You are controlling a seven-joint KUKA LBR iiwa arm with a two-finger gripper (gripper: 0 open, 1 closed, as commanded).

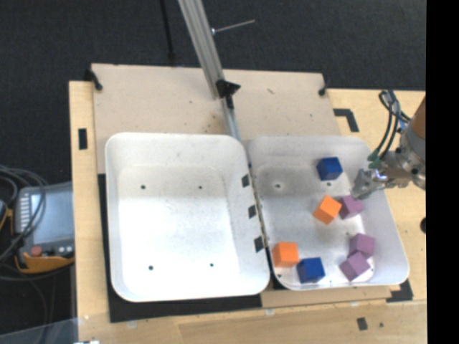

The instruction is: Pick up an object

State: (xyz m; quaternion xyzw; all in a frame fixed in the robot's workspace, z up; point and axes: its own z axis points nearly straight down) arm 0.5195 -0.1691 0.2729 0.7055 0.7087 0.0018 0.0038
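The right bin (287, 156) holds several small cubes. A blue cube (329, 168) lies toward the back. An orange cube (328, 210) and a purple cube (351, 206) touch each other mid-bin. Near the front lie another orange cube (286, 254), a blue cube (310, 269) and two purple cubes (362, 244) (354, 266). My gripper (364, 185) reaches in from the right edge and hangs just above and behind the mid-bin purple cube. Nothing can be seen held in it.
The left bin (179, 149) stands beside the right one, sharing a middle wall. A slanted metal post (204, 45) rises from the back of the bench between the bins. A grey control box (43, 221) with cables sits off the bench to the left.
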